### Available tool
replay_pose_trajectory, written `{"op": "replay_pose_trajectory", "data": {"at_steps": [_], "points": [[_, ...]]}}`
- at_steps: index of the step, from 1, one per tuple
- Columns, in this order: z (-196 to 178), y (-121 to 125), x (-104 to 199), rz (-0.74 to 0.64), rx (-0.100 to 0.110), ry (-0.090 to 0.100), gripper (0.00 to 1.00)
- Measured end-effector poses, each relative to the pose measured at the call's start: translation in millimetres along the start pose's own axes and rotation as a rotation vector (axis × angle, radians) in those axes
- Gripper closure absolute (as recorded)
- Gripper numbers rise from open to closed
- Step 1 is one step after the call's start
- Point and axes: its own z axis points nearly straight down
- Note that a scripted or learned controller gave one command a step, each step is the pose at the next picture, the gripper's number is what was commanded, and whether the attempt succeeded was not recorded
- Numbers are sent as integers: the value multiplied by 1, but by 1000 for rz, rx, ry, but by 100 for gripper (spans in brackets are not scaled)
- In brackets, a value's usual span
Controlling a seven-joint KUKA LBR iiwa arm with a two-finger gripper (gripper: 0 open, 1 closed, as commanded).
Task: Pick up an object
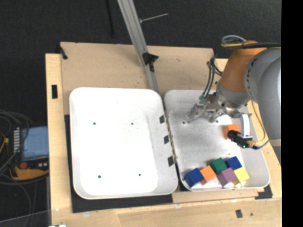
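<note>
The gripper (pixel 204 111) hangs over the right bin (pixel 189 141) with nothing visible between its tips; whether it is released or clenched cannot be told. The blocks lie well below it: blue block (pixel 193 176), orange block (pixel 208 173), green block (pixel 218 165), purple block (pixel 227 176), yellow block (pixel 241 174). Packed touching, they could jam a descent or slip aside.

Arm's gripper (pixel 204 111) hangs over right bin (pixel 189 141), possibly empty-handed; coloured blocks (pixel 217 171) cluster at near edge, left bin (pixel 118 141) beside.
</note>
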Motion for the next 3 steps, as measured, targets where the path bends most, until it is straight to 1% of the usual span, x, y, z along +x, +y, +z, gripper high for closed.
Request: {"op": "replay_pose_trajectory", "data": {"at_steps": [1, 3], "points": [[-12, 1, -1, 2, -4, 1, 100], [-103, -4, -8, 3, -8, 2, 100]]}}
